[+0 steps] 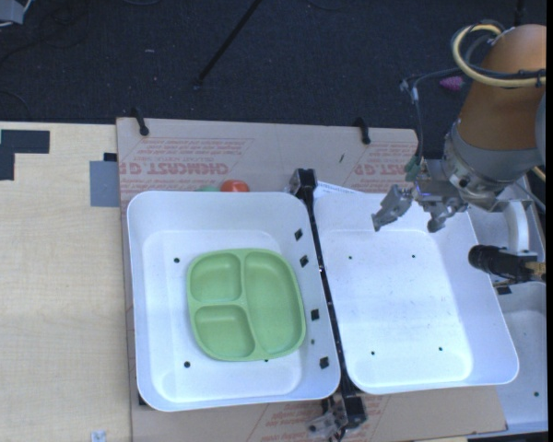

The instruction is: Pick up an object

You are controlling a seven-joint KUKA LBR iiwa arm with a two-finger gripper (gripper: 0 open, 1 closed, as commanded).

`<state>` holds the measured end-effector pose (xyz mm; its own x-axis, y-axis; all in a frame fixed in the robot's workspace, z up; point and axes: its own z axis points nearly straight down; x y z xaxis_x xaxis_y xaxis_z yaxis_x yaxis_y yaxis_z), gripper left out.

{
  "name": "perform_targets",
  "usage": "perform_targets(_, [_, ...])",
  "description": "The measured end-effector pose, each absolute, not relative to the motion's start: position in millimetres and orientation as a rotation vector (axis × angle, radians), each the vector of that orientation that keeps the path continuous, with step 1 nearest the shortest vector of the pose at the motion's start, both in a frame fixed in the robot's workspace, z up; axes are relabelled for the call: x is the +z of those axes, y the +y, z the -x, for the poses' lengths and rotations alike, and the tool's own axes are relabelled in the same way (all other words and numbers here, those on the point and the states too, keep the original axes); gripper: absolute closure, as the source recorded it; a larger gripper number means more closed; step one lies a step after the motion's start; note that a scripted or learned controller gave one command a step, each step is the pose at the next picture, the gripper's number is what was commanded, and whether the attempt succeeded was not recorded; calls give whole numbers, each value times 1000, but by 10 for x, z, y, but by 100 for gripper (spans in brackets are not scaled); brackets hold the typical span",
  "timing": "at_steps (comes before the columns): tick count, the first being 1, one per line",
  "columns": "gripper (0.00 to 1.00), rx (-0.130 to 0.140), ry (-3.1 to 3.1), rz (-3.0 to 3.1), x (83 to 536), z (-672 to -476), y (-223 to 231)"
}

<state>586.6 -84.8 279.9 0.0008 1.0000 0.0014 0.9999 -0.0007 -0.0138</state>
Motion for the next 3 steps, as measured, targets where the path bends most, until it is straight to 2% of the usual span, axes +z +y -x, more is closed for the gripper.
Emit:
perform_targets(1, [0, 3, -2220, 2219, 2858, -5883, -849])
perform_targets(2, [0, 10, -2217, 2215, 2221, -5915, -812])
perform_targets(3, [0, 8, -2217, 2217, 1776, -5918, -833])
